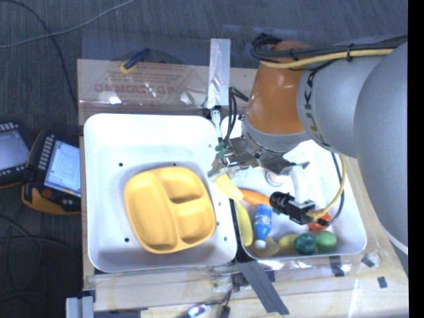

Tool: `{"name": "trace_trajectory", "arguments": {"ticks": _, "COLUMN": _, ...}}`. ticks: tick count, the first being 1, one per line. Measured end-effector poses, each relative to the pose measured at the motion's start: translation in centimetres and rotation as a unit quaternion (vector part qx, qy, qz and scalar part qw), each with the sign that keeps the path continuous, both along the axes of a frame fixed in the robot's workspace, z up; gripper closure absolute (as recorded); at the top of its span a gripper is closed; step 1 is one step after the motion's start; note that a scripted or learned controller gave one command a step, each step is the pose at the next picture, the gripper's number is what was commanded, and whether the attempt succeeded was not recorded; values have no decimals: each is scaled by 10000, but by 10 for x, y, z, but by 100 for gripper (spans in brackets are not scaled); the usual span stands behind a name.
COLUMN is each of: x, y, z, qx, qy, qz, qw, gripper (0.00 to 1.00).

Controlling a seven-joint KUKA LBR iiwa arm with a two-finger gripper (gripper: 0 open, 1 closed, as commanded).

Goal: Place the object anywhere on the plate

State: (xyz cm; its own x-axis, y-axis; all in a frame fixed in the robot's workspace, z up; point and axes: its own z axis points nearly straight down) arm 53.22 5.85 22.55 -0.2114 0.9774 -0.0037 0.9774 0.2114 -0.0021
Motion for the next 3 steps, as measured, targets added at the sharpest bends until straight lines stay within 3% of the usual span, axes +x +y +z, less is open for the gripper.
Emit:
{"name": "trace_trajectory", "arguments": {"ticks": 1, "x": 4, "y": 67, "z": -78, "qx": 16, "qy": 19, "qz": 912, "qw": 9958, "gripper": 100}}
{"name": "trace_trajectory", "arguments": {"ticks": 2, "x": 4, "y": 67, "z": -78, "qx": 18, "qy": 22, "qz": 912, "qw": 9958, "gripper": 0}}
{"name": "trace_trajectory", "arguments": {"ticks": 3, "x": 3, "y": 67, "z": -70, "qx": 17, "qy": 39, "qz": 914, "qw": 9958, "gripper": 100}}
